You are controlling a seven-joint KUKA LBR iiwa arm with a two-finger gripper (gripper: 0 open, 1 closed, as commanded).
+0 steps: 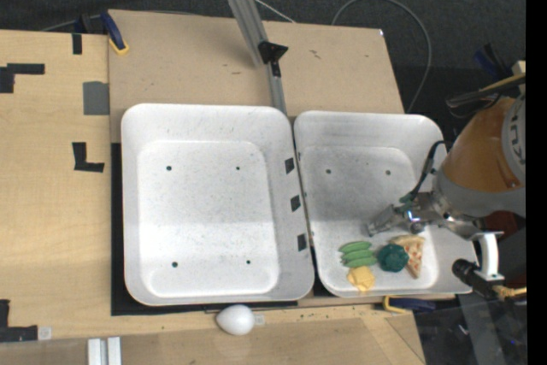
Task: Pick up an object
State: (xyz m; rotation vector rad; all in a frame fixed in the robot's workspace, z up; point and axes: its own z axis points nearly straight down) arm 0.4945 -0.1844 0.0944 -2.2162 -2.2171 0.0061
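Observation:
In the right bin (359, 150), near its front right corner, lie a green pea-pod-like toy (357, 252), a small yellow piece (361, 277), a dark green round lump (393, 258) and a tan pizza-slice-shaped piece (415, 252). My gripper (385, 222) hangs just above and behind these toys, its metal fingers (377, 226) pointing left, spread apart with nothing between them. The grey arm with its orange band (487, 154) comes in from the right.
The left bin (205, 201) stands beside the right one. A white egg-shaped object (236, 320) rests on the bench in front of the left bin. A slanted metal pole (248, 13) rises behind the bins.

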